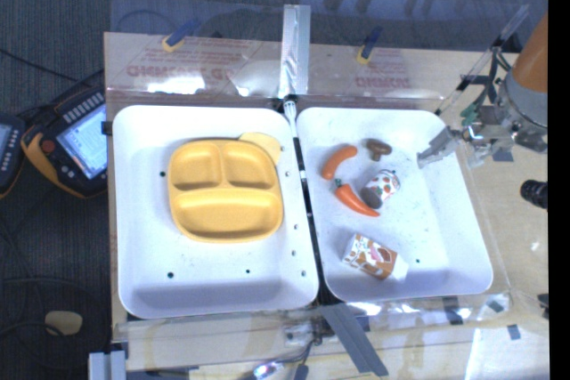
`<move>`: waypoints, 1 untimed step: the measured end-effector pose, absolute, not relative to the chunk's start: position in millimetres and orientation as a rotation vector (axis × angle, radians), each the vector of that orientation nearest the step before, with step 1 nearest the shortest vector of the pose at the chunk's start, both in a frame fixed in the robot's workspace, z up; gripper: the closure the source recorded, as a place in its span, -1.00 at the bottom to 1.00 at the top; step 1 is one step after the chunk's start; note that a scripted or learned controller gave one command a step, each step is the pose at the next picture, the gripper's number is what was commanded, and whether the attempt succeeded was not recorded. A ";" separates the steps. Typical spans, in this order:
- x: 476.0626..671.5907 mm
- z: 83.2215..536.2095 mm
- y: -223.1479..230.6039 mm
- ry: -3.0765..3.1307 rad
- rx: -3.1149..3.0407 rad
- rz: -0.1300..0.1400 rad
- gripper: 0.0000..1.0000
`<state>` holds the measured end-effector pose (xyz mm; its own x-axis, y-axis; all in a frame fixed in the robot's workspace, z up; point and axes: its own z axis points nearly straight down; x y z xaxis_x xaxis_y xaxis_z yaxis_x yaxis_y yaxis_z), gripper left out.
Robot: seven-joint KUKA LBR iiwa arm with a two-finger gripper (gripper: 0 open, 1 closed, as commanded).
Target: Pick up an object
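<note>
- The carrot [355, 199] lies in the right bin [454, 218], long axis diagonal, tip toward the carton [370, 256].
- An orange sausage [337, 160] lies just above the carrot.
- My claw [436, 149] hovers right of the carrot; whether it is spread or closed, I cannot tell.

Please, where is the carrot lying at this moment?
The carrot lies in the right bin, left of centre, below the sausage and against the small patterned cup.
</note>
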<state>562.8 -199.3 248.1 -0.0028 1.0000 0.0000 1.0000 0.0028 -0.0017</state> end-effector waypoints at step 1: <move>640.4 167.2 -199.8 -2.186 -2.257 0.006 -1.00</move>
<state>640.4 -199.8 167.2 0.0319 0.9995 -0.0031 0.9995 -0.0319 -0.0027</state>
